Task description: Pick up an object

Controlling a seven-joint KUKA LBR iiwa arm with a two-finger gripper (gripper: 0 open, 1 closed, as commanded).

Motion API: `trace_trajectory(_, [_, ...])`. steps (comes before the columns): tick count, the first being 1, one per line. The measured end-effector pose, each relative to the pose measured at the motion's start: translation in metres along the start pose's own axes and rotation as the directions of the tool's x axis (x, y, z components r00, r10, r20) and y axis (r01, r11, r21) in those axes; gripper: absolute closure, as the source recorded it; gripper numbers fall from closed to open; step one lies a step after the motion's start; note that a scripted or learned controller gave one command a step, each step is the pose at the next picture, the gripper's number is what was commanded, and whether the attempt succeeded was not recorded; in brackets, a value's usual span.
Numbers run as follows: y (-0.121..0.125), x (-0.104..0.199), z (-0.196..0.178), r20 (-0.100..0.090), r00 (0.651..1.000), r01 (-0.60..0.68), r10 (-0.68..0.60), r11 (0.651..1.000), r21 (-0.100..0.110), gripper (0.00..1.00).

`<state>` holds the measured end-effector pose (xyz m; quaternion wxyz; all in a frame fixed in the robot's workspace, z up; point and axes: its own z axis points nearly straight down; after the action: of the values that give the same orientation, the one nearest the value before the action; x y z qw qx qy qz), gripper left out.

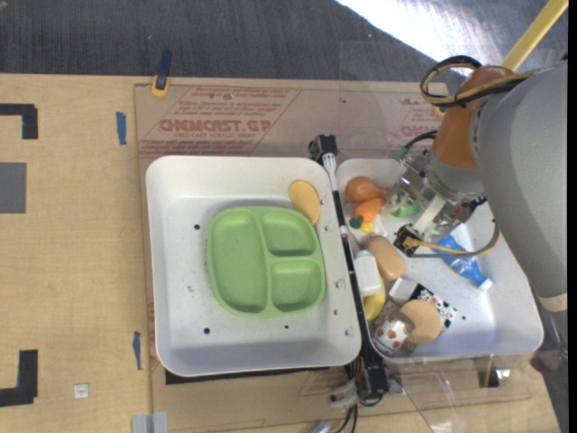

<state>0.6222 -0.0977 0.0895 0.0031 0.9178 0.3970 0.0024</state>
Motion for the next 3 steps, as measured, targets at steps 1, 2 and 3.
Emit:
trace_trajectory(1, [0.0,0.003,-0.013,-0.005,1.0,0.003,-0.003,1.0,-0.002,1.0])
trace_trajectory(2, [-0.065,-0.069,-0.002,-0.006,0.991,-0.136,0.136,0.991,0.0,1.0])
trace_trajectory(3, [-0.138,-0.056,-0.097,0.0,0.987,-0.16,0.16,0.987,0.009,1.0])
